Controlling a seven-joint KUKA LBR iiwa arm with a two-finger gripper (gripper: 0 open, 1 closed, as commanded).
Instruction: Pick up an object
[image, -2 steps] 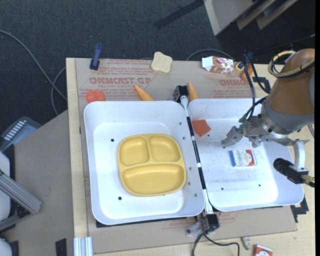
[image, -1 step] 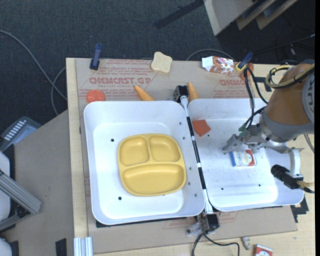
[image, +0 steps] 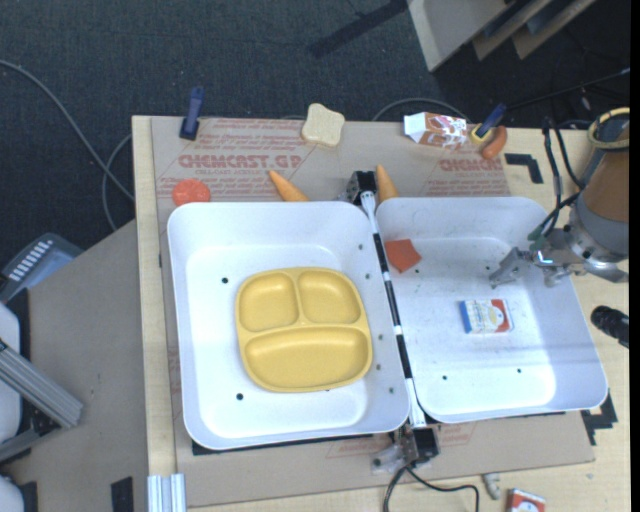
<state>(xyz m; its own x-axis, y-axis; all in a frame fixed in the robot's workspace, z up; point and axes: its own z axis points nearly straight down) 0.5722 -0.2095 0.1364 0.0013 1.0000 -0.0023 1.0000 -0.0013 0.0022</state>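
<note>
Two shallow white bins sit side by side on the worktop (image: 150, 300). The left bin (image: 200, 250) holds a yellow divided plate (image: 302, 328) lying flat near its middle. The right bin (image: 560, 380) holds a small orange block (image: 403, 255) close to its upper left corner, just beside the divider between the bins, and a small flat packet (image: 486, 317) with blue, white and red printing lying near the bin's middle. The arm (image: 605, 200) reaches in from the right, and its tool (image: 512, 268) hangs over the upper right part of the right bin, above and a little to the right of the packet and well apart from the orange block. The tool's thin metal fingers (image: 503, 272) look spread a little, pointing left and downward, with nothing between them; whether the tips touch the bin floor cannot be told. Behind the bins, on the cardboard sheet (image: 240, 150), lie a slice of toy bread (image: 323, 124), an orange carrot-shaped piece (image: 288, 187), a round orange piece (image: 190, 192), a blue clip (image: 191, 111) and a small carton (image: 436, 129).
</note>
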